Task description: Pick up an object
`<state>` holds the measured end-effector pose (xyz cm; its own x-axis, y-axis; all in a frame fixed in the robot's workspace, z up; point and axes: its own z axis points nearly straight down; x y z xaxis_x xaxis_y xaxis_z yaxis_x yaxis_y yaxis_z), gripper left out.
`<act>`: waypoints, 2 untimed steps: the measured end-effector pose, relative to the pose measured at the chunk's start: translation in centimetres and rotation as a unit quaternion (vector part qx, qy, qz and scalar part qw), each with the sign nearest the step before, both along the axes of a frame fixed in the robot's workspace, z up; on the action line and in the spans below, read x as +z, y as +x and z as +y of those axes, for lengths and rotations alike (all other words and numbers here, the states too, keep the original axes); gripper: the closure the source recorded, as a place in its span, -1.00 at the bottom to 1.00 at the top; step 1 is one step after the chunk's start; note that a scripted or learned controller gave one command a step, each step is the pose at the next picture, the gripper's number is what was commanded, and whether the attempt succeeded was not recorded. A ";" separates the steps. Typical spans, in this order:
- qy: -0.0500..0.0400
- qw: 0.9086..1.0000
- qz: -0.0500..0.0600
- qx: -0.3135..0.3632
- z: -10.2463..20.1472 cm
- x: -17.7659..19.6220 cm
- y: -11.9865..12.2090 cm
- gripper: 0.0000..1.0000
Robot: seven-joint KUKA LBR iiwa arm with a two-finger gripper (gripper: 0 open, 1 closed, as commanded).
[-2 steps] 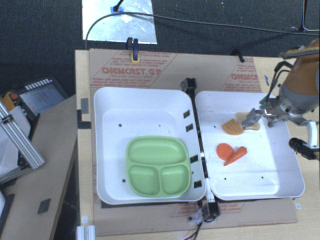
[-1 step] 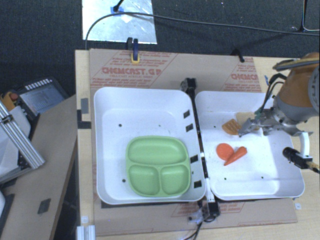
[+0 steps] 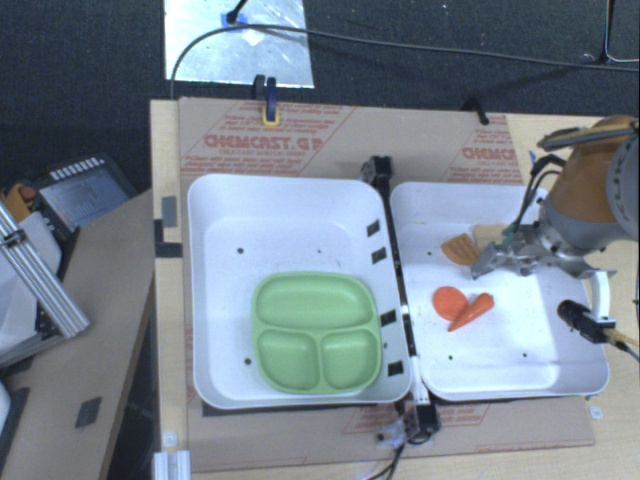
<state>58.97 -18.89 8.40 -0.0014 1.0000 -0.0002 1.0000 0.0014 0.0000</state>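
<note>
In the right bin (image 3: pixel 520 373) lie an orange carrot-shaped piece (image 3: pixel 473 310) and a round orange-red piece (image 3: pixel 448 299), touching each other near the bin's middle. A tan flat piece (image 3: pixel 459 249) lies farther back. My gripper (image 3: pixel 492 262) hangs low over the right bin, just right of the tan piece and above-right of the orange pieces. Nothing is visibly held in it.
The left bin (image 3: pixel 215 218) holds a green divided plate (image 3: pixel 315 330) toward its front. A black-clipped divider (image 3: pixel 392 268) runs between the two bins. The grey arm (image 3: pixel 590 203) comes in over the right bin's far right rim.
</note>
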 end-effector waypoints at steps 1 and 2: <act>-0.001 1.000 -0.002 0.000 0.0 1.2 0.1 1.00; -0.001 1.000 -0.004 0.002 0.6 7.4 0.6 1.00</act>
<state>59.54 -18.25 15.83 -0.0046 1.0000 -0.0019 1.0000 0.0046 0.0081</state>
